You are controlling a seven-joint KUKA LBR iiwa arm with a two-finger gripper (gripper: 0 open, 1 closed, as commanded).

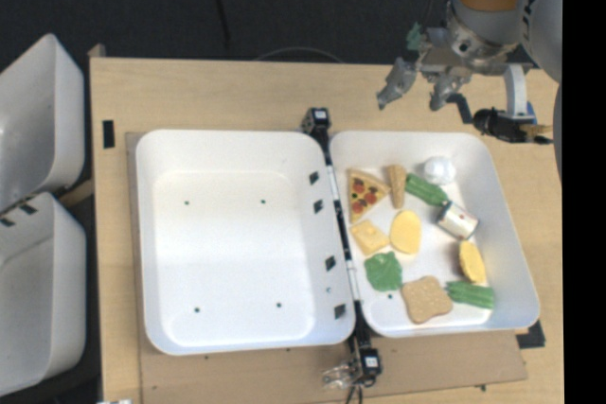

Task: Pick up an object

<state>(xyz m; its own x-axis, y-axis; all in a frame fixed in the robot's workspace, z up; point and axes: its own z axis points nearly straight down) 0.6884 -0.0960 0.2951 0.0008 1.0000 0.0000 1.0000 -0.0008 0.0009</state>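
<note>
grey gripper (417,95) hangs with jaws spread and nothing between them, above the bench beyond the right bin (507,194), where a pizza slice (365,193) lies.

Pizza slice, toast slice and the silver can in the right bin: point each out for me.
pizza slice (365,194), camera view, on its red topping.
toast slice (425,298), camera view, middle of its brown face.
silver can (458,221), camera view, on its metal side.

A pale wooden bench (227,95) carries two shallow white bins, left (151,203) and right (507,232), side by side and touching.
</note>
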